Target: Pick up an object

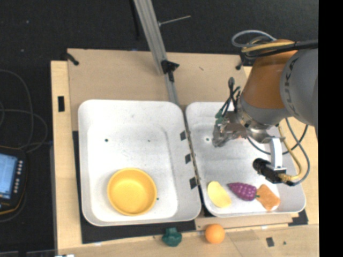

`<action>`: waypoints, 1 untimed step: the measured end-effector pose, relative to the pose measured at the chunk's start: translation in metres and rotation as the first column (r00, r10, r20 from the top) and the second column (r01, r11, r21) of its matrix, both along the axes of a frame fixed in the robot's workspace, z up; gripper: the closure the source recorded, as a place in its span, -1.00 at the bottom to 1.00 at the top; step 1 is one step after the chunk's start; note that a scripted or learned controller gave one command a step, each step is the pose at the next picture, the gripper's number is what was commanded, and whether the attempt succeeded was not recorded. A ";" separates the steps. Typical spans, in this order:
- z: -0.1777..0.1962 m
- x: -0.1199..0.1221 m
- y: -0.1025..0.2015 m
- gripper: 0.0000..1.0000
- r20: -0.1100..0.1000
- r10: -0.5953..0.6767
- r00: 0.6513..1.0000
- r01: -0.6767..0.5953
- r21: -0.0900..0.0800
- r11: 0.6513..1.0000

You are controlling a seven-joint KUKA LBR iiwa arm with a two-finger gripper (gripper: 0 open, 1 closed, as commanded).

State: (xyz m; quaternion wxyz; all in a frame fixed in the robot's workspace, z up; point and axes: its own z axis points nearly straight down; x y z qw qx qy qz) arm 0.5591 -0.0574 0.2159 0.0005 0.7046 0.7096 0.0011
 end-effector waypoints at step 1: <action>0.007 0.015 0.042 1.00 0.000 0.000 1.000 0.000 0.001 1.000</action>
